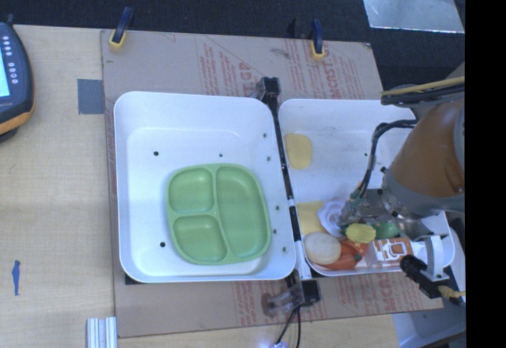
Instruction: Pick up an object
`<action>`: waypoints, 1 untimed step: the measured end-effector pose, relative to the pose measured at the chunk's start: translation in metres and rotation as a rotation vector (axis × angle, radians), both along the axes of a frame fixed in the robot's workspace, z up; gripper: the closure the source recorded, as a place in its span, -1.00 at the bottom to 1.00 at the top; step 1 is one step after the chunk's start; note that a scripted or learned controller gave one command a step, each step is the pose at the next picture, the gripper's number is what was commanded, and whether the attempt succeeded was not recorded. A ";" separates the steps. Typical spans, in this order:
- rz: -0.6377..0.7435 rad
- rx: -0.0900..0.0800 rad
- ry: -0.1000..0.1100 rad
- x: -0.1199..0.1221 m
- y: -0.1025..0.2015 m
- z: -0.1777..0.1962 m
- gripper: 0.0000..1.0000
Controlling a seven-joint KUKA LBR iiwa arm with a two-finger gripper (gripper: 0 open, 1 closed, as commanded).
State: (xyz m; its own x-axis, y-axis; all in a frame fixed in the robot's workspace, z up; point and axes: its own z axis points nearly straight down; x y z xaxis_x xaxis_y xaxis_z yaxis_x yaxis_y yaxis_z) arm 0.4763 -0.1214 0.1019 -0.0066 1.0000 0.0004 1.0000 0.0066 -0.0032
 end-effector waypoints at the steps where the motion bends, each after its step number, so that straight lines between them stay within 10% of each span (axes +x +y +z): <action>1: -0.004 0.000 -0.002 0.000 -0.026 0.044 1.00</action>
State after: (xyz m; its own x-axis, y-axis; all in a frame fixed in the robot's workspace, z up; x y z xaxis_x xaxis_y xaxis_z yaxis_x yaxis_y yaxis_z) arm 0.4760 -0.1473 0.1455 -0.0023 1.0000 0.0001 1.0000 0.0023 -0.0016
